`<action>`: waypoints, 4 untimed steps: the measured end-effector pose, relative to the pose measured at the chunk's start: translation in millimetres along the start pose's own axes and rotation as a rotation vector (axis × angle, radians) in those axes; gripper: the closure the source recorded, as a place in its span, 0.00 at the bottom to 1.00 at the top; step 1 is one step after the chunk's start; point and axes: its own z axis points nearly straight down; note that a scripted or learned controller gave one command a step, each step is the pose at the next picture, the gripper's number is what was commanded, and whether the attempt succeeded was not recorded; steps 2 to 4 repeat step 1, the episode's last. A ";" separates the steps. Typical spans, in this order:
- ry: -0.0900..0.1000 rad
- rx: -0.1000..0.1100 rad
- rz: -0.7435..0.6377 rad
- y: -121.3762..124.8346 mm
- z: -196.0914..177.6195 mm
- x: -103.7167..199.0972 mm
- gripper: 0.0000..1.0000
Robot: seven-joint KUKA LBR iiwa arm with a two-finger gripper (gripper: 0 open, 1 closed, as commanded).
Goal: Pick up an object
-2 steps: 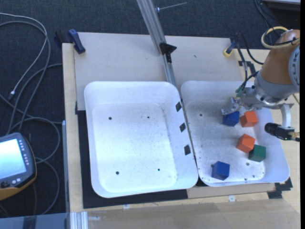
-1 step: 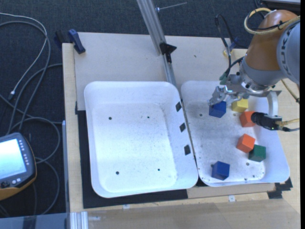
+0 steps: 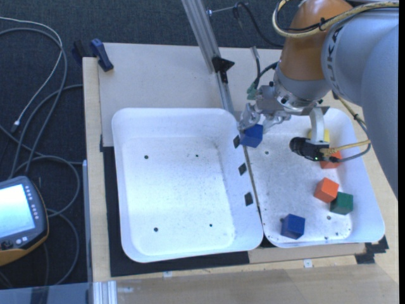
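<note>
Nearest to me along the bottom of the view I see the pale wooden lip of the bench (image 3: 190, 268), and at the lower left a handheld pendant (image 3: 19, 217) with a lit screen and an orange rim, lying on dark carpet among loose grey cables. Just beyond the lip sit the two shallow bins, both glossy white plastic with rounded corners and fine dark speckling on their floors. In the right bin (image 3: 364, 223), closest to me, lies a blue cube (image 3: 292, 225) near the front wall; a little further back and to the right sit an orange block (image 3: 326, 189) and a green block (image 3: 343, 202), touching or nearly so, all with matte faces and crisp edges. Further in, near the right bin's far side, I make out a small red-orange piece (image 3: 330, 163) and a yellow upright piece (image 3: 318, 135), partly hidden by a black fitting and its cable. The left bin (image 3: 126, 132) shows a bare speckled floor with a few dark dots. Over the seam between the bins hangs the gripper (image 3: 253, 124), metallic and angular, and I see a second blue cube (image 3: 252, 135) directly at its fingertips, apparently pinched between them and raised over the divide, so the jaws look closed down to the cube's width. Behind it rises the arm's smooth grey casing with its glossy orange band (image 3: 310, 37), and a slanted aluminium rail (image 3: 202, 37) crosses the bench's far board.
</note>
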 end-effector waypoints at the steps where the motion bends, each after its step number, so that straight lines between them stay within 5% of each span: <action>1: -0.003 0.000 0.006 11.1 -12.8 9.6 1.00; 4: -0.003 0.000 0.006 11.1 -12.8 9.6 1.00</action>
